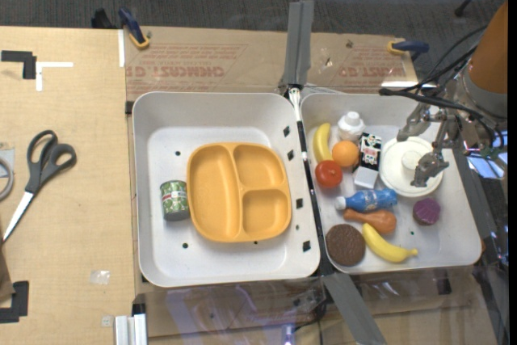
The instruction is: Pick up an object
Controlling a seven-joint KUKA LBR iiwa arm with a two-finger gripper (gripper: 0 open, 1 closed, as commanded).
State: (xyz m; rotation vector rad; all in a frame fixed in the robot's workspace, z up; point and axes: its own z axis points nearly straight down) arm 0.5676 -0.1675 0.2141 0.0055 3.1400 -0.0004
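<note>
**Hovering over the crowded bin, nothing lifted yet**

Hanging over a white bowl at the right of the frame, the gripper: fingers spread apart, nothing between them, one fingertip low over the bowl's right side. Likely the target, then, though any item here would serve the task.

Packed around that bowl, in the right bin: a purple plum just below it, a small black-and-white carton just to its left, a white bottle higher up. Further left, an orange touching a tomato, with a banana standing along the bin's left wall. Lower down, a blue bottle lying across a drumstick, a second banana and a brown cookie near the bottom edge. So tight a crowd probably explains the choice of the bowl: widest, highest, with open rim on the right.

In the left bin, well apart from all this, a yellow divided plate with a small green can just beside its left edge. Out on the bench, at far left, a pair of scissors.

Reaching in from the upper right, the arm: orange band above the wrist, wrist bent downward, cables trailing. A short descent needed before closing; risk of slipping off a smooth rim.
</note>
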